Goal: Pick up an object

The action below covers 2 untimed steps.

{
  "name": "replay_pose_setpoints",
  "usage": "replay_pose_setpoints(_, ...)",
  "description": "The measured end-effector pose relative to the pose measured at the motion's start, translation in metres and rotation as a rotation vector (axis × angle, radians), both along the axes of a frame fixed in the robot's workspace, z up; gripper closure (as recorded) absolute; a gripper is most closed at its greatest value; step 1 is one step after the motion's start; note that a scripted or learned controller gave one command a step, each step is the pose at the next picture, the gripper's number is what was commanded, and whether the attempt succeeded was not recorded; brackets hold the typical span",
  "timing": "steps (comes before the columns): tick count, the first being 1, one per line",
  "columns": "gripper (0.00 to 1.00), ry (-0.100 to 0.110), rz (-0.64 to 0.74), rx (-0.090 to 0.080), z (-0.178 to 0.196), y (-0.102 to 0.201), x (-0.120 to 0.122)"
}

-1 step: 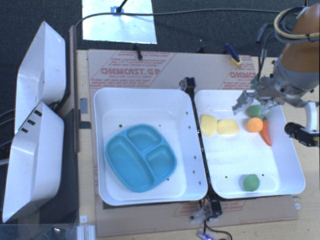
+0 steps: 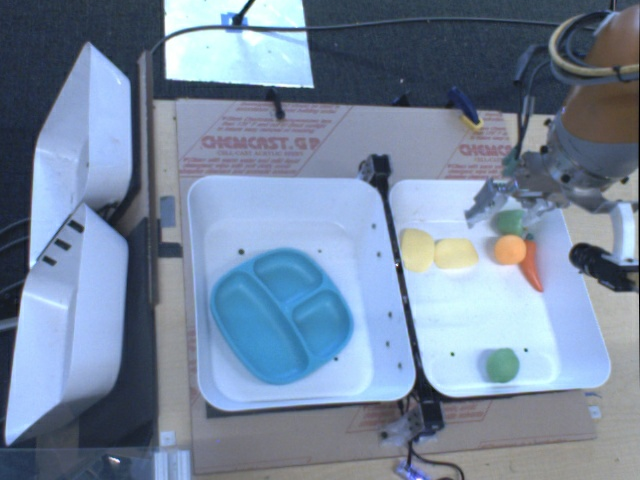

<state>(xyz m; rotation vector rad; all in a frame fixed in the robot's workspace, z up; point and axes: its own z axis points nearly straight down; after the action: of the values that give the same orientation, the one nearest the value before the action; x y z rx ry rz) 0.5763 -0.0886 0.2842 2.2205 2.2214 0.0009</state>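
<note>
Right bin [image 2: 570,368]: carrot [image 2: 532,265] long axis up-down (tip nearest viewer).

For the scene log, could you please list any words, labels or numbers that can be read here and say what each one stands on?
"CHEMCAST GP", in red, on the protective sheet covering the board under the bins, above the left bin; the last letters are uncertain.
The same red print repeats on that sheet beside the right bin, cut off and too blurred to read.
Smaller red lines under each logo: too small to read.
</note>
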Motion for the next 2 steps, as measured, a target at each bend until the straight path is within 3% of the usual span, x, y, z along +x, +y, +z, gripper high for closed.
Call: replay_pose_setpoints(2, 0.00, 0.004, -0.001, 0.000, -0.099, 0.001, 0.006)
